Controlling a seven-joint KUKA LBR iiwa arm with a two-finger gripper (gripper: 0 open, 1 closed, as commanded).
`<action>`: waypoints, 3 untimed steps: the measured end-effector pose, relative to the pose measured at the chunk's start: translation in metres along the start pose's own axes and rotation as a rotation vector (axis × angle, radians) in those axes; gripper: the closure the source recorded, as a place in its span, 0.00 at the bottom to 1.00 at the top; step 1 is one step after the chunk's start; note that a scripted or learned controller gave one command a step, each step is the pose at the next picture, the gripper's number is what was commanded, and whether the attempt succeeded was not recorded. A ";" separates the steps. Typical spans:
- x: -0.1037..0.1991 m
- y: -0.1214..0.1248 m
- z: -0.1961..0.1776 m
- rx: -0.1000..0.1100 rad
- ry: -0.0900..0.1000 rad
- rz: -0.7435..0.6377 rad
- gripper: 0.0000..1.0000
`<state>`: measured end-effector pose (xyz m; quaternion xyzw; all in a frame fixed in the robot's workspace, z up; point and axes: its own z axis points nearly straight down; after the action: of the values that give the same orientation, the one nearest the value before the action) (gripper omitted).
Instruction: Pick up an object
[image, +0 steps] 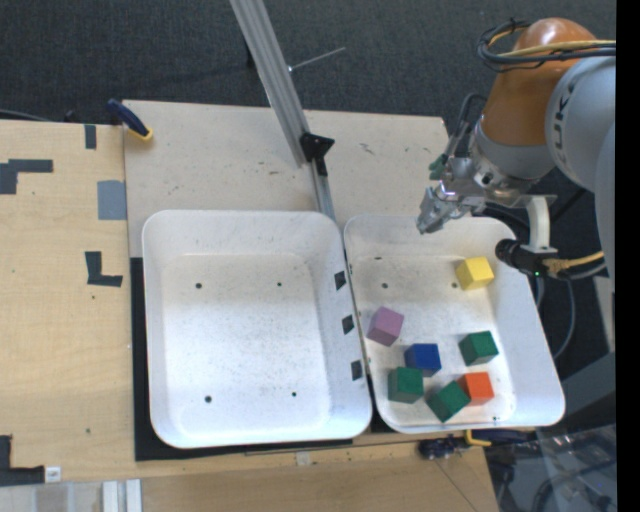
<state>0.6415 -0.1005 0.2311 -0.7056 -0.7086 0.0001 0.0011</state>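
The gripper (437, 216) hangs over the far rim of the right bin (520, 300) — whether it is spread or clenched I cannot tell, and nothing shows in its grasp. The nearest candidate, a yellow block (475, 272), lies toward the bin's near side and a little right of it. Farther on sit a purple block (385, 325), a blue block (423, 357), green cubes and an orange block (478, 386) (all small, matte, hard-edged cubes on smooth white plastic).

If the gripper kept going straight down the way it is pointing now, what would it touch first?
Most likely bare floor at the far end of the right bin. The gripper points down over that end, and the nearest object, the yellow block, sits off to the side. Depth is uncertain.
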 end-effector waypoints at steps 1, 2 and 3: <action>0.057 -0.021 -0.001 0.001 0.001 -0.002 1.00; 0.101 -0.046 0.010 0.003 0.000 -0.001 1.00; 0.150 -0.079 0.016 0.003 0.000 -0.001 1.00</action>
<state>0.5615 0.0489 0.2151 -0.7050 -0.7092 0.0014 0.0022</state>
